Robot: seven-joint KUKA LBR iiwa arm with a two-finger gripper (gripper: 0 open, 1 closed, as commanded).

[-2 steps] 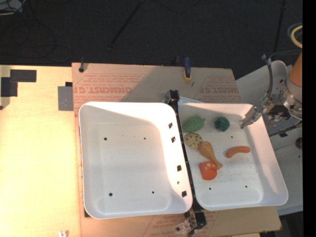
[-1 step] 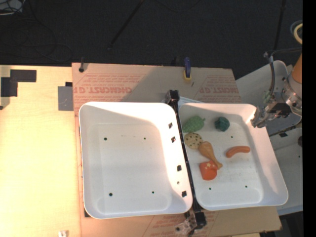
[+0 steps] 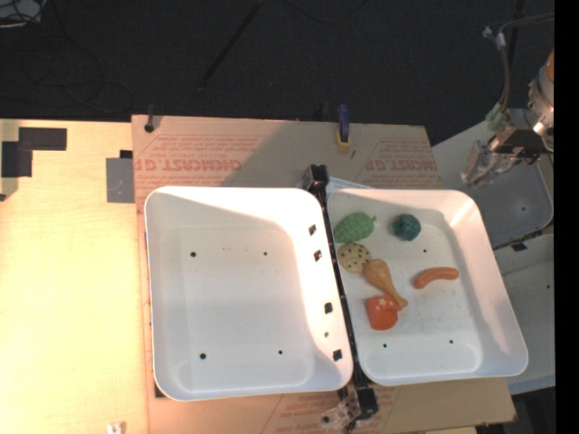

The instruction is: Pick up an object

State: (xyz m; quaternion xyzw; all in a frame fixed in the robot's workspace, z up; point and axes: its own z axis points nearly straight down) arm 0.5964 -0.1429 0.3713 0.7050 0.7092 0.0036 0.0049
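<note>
Approach not yet begun: the gripper [image 3: 488, 163] hangs outside the right bin [image 3: 493, 278], off its 1 o'clock corner.

Whether it is open, I cannot tell (too small and blurred). Next it must swing over one piece, perhaps the orange sausage [image 3: 436, 278] at the bin's 3 o'clock, lying apart from the green strawberry [image 3: 355, 227], cookie [image 3: 353, 258], drumstick [image 3: 385, 282] and red piece [image 3: 382, 313].

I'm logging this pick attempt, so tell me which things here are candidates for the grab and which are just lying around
Candidates, all in the right bin:
light green lumpy item
dark green ball
speckled cookie
drumstick
orange sausage
red piece

Lying about:
left bin
cardboard sheet
blue clamp
</note>
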